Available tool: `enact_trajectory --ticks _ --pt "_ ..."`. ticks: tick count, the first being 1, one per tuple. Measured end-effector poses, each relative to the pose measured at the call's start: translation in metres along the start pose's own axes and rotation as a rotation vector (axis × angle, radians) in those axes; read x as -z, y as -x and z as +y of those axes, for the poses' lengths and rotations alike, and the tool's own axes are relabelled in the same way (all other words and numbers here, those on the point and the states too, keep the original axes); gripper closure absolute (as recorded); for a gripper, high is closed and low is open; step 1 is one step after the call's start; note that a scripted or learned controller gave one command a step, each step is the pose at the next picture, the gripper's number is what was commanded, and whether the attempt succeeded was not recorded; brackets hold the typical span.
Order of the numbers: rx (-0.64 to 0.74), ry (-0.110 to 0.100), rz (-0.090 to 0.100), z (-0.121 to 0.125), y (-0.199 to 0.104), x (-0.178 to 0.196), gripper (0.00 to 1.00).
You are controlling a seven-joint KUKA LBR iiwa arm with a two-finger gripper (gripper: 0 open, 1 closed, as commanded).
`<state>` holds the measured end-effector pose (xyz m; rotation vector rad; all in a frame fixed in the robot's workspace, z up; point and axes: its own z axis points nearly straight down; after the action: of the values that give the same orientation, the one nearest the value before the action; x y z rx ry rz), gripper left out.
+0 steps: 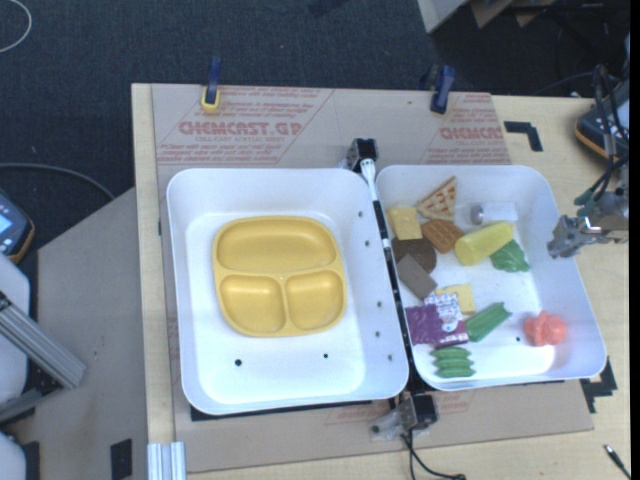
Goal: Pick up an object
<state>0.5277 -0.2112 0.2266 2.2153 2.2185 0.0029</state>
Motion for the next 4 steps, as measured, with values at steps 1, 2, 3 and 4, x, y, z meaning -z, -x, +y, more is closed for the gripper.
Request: enact_trajectory --ticks 1,2,3,4 --pt "0.004 -0.001 0.002 0.026 -0.043 0.008 1.0" --pt "0.004 -0.001 0.002 0.046 -0.092 0.016 1.0" --pt "0.003 -0.002 0.002 0.067 -0.143 0.001 1.0" --pt "0.004 0.0 0.004 0.089 -0.197 0.01 1.0"
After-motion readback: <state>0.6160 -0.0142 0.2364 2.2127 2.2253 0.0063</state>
